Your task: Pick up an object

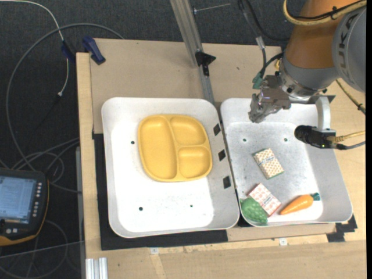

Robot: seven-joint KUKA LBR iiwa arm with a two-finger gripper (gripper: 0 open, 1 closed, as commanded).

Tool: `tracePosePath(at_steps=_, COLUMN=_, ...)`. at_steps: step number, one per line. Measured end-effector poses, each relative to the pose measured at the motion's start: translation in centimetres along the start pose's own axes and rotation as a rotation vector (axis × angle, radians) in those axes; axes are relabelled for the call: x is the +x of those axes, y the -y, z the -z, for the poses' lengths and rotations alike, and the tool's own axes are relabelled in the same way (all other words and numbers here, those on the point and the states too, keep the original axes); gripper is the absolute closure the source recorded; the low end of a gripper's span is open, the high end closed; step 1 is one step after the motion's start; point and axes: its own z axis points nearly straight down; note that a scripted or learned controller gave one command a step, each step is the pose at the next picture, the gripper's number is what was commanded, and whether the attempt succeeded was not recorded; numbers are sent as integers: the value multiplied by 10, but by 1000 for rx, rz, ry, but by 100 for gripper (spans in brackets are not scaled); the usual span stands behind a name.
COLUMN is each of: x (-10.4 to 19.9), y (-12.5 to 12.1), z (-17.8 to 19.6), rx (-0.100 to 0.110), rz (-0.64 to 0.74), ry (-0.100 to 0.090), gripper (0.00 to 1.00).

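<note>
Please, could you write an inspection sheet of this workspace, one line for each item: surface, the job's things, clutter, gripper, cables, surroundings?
Surface: tan bench bearing two shallow white bins, left bin and right bin.
Job's things: in the right bin, a small patterned box, a red-and-white patterned packet, a green toy vegetable, an orange toy carrot.
Clutter: yellow three-compartment plastic tray in the left bin.
Gripper: two-finger gripper above the right bin's far edge; nothing seen between its fingers.
Cables: white cables on the dark floor; black cable near the arm.
Surroundings: handheld screen pendant at left.
</note>
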Motion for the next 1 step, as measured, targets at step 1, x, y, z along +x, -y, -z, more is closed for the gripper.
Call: tracePosePath(at_steps=1, x=59, y=20, z=-12, rx=2, rz=1, ry=-1, gripper=100)
